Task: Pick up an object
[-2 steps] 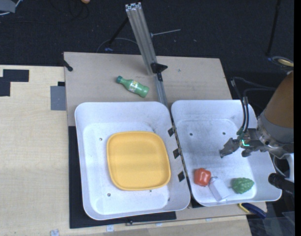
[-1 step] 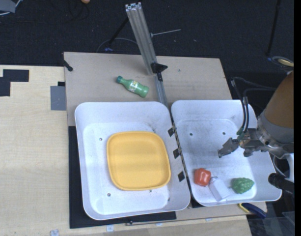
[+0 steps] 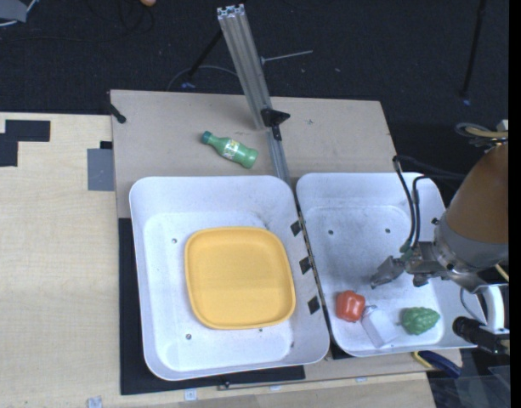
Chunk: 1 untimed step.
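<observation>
The right bin (image 3: pixel 362 202) has bare floor across its far and middle part — open for a pass. Its near end is crowded: a red pepper (image 3: pixel 350 305), a small white piece (image 3: pixel 376 327) and a green lump (image 3: pixel 420 319) lie close together, and the tool (image 3: pixel 399 270) hangs just above them. A yellow plate (image 3: pixel 240 276) covers most of the left bin (image 3: pixel 150 228), leaving only a margin along the walls.

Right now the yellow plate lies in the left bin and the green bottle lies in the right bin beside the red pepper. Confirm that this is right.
Not quite. The green bottle is in neither bin: the camera view shows it lying on its side on the bench board behind the left bin. The rest stands: the yellow plate lies in the left bin, and the red pepper lies in the right bin.
</observation>
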Each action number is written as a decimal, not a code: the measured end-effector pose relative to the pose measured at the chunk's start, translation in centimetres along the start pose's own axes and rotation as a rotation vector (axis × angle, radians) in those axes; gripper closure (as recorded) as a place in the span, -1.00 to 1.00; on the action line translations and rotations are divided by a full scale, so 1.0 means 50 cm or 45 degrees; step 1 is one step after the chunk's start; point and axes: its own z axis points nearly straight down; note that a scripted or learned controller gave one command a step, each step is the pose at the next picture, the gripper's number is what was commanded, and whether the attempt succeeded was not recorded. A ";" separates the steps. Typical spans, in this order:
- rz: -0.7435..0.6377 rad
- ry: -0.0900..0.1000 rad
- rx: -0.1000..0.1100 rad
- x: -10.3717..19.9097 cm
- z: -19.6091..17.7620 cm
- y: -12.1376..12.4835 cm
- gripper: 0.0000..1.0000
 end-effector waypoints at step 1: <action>-0.001 0.000 -0.001 0.001 0.105 -0.001 -1.00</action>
